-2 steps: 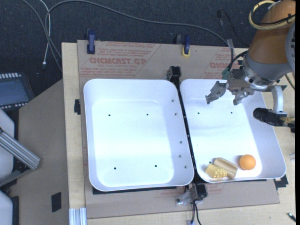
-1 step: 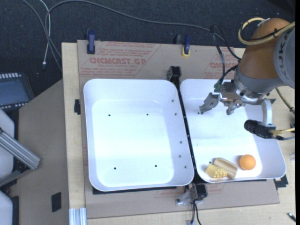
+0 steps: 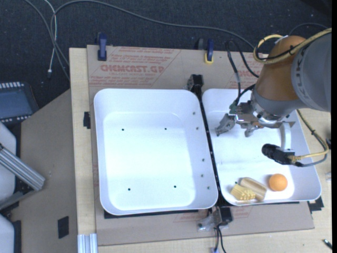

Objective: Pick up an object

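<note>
Over the right shallow white bin point(image 3: 300, 191) hangs the tool point(image 3: 237, 125), fingers spread wide with nothing between them; the small round orange ball point(image 3: 278, 182) lies well apart, nearer the front, beside a tan corn-like piece point(image 3: 247, 190).

Grey arm point(image 3: 316, 70) at right edge w/ orange band above wrist. Yellow and black cables looped over top. Silver metal two-finger gripper point(image 3: 237, 127) below; black cylindrical part, poss. a sensor, w/ yellowish lead.

Smooth glossy white plastic bins point(image 3: 152, 101), matt pale wooden bench board point(image 3: 79, 141), matt orange ball point(image 3: 278, 182), dark rough carpet floor point(image 3: 158, 9)
</note>
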